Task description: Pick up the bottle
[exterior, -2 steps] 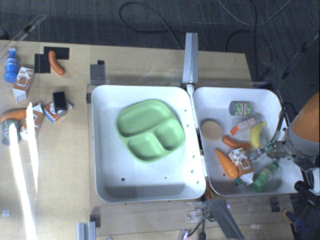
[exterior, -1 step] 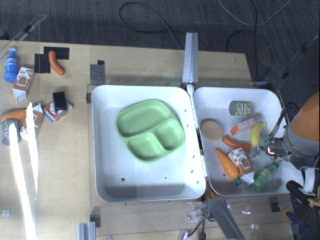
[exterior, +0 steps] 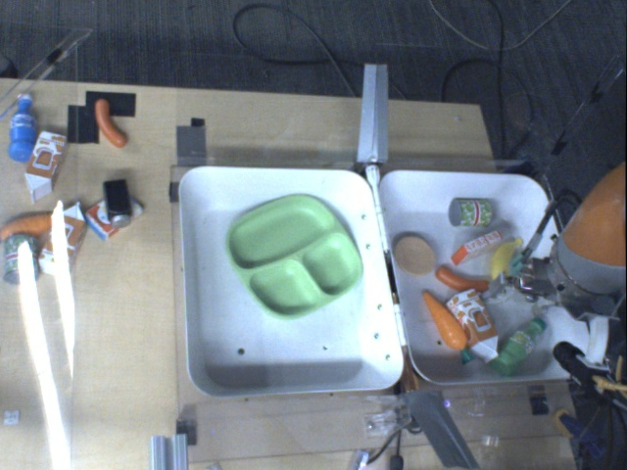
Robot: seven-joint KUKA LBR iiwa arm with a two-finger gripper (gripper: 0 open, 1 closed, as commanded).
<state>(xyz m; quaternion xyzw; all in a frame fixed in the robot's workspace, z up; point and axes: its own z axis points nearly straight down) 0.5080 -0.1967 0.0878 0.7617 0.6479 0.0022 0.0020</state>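
Note:
A green plastic bottle [exterior: 516, 347] lies on its side near the front edge of the right bin [exterior: 431, 192], its cap end pointing up and to the right. My gripper [exterior: 519, 283] hangs over the right bin's right half, a little behind the bottle and apart from it, close to a yellow item [exterior: 504, 256]. The grey arm with its orange band [exterior: 598, 225] comes in from the right, above the bin's right rim.
The right bin also holds a green can [exterior: 471, 211], a round tan disc [exterior: 414, 254], a red-and-white tube [exterior: 478, 247], a sausage [exterior: 457, 279], a carrot [exterior: 444, 322] and a small carton [exterior: 473, 313]. The left bin [exterior: 206, 292] holds a green divided tray [exterior: 294, 254]. Loose items lie on the bench at left.

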